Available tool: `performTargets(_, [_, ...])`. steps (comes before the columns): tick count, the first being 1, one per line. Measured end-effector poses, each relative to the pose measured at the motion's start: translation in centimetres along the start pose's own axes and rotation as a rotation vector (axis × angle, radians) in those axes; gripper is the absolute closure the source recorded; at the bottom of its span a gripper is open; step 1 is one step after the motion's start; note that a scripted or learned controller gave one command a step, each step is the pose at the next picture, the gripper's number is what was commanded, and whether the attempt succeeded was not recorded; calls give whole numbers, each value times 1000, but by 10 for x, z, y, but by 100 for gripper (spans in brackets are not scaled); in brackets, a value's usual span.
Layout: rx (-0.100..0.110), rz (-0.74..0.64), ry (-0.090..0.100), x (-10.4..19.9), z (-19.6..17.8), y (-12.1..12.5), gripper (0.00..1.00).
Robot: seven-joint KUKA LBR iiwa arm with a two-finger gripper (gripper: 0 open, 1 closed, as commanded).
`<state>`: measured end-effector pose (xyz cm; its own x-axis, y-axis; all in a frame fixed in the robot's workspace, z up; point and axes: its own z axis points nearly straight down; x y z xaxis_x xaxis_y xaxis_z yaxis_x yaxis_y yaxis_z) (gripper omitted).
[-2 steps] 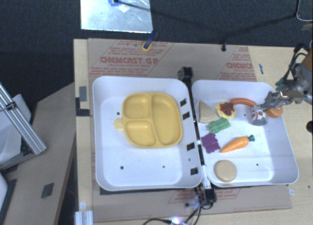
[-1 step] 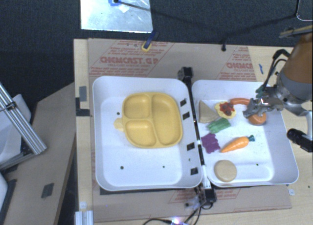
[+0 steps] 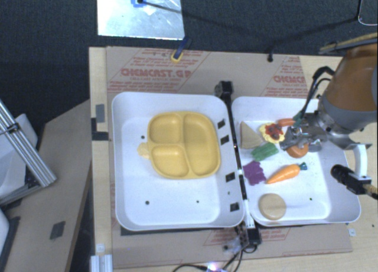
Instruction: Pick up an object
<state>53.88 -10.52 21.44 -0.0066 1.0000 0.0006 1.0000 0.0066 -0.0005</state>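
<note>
Now the pincer [image 3: 300, 139] hangs low over the toys in the right bin [image 3: 336, 209].

Whether it is released or clenched I cannot tell; its tip blurs into the clutter. A tomato [image 3: 297, 151] sits just under it, a carrot [image 3: 283, 174] at seven o'clock. Best to descend straight onto one toy, clear of its neighbours. The arm hides the bin's three o'clock edge.

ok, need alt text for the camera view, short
A grey and orange robot arm reaches from the right, its gripper low over toy food in the right bin: a carrot, a purple piece, a green piece and a tan disc. The left bin holds a yellow divided plate.
</note>
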Motion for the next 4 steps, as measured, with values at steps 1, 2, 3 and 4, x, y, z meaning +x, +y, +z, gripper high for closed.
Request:
performTargets(1, [-1,-2,1,51,-14,-12,100])
performTargets(2, [0,-1,1,94,-7,-21,100])
performTargets(3, [0,-4,2,156,-11,-33,100])
performTargets(4, [-1,1,0,163,0,-37,100])
